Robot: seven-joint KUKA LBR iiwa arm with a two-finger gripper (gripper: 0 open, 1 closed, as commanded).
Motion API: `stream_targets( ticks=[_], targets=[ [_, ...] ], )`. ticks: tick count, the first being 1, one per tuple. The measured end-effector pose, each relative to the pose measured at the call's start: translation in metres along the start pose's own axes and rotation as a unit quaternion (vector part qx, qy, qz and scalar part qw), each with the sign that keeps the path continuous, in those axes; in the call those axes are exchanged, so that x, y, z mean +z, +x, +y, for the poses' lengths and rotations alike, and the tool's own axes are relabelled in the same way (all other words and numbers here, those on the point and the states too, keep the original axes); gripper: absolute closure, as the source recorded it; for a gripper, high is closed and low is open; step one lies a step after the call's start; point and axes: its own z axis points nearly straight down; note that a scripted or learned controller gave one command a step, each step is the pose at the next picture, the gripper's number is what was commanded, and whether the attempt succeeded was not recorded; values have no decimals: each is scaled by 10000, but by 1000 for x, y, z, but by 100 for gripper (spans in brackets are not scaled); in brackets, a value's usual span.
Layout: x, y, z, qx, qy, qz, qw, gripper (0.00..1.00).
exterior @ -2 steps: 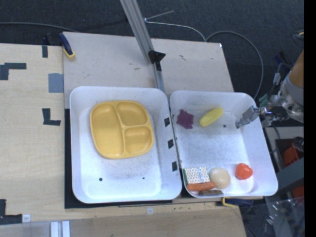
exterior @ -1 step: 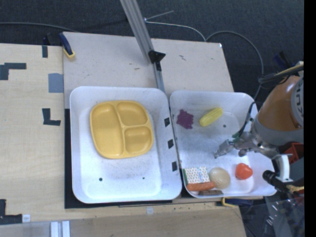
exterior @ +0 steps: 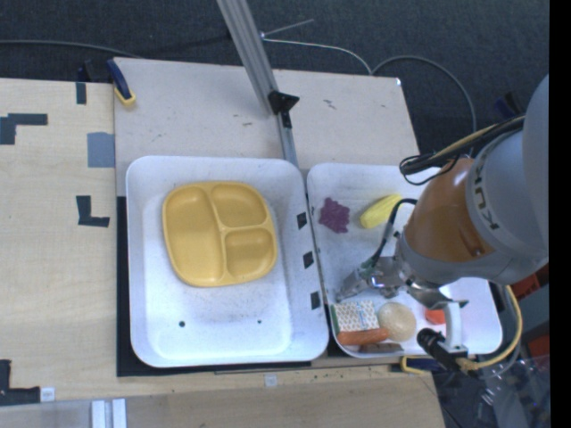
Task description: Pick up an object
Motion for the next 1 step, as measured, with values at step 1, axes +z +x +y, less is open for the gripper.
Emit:
stream_targets(
  ticks=[1],
  targets=[
    [-16,-100,36,42,-10,-28,10000,0]
  ],
)
